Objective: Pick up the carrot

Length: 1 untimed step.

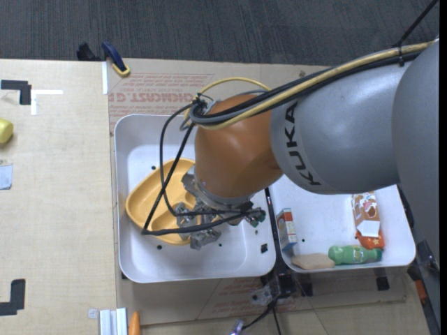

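Nearest edge of the pale wooden bench (56, 243): a small orange tip (133, 319) pokes in at the bottom, cut off by the frame; too little of it shows to say what it is.

Left shallow white plastic bin (126, 257): a yellow plastic bowl (143, 201) lies tilted against the left side. The dark metal two-finger hand (206, 230) is down inside this bin, just beside or touching the bowl's right rim. Whether the hand is apart, together or clamped on something: cannot tell, as the mechanism reads as a dark tangle under the wrist. Black cables (164, 159) loop across the bowl.

Carrot: position cannot be fixed. If it is in this bin, it lies under the orange wrist band (230, 152) or the hand. Judgement: reach made, grasp unconfirmed, lift not yet done.

Right shallow white plastic bin (328, 208): a green plastic bottle (356, 255) on its side, a tan flat bread-like piece (313, 261) just beside it, a red-and-white printed packet (367, 222), a small red-and-white carton (286, 227). The grey arm casing (349, 124) covers the bin's far half.

Farther back: a yellow rounded object (3, 131) cut off at the left edge, a blue clip (115, 58), then dark carpet floor (223, 12).
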{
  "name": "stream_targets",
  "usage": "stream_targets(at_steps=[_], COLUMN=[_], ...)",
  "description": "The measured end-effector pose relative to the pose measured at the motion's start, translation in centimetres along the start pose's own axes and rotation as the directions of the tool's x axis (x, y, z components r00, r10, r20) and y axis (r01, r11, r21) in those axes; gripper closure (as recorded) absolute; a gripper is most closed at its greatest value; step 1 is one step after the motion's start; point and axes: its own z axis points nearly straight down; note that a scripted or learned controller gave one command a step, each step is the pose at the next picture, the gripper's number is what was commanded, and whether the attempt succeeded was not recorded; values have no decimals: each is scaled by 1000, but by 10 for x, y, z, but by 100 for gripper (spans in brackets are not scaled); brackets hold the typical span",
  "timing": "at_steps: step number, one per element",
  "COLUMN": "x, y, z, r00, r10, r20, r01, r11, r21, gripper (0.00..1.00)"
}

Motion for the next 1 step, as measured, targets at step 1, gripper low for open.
stream_targets(at_steps=[1], x=[-4], y=[-3], z=[-16], r00=[998], r10=[56], r20=[0], r01=[-56], r11=[998], r21=[-2], gripper=[100])
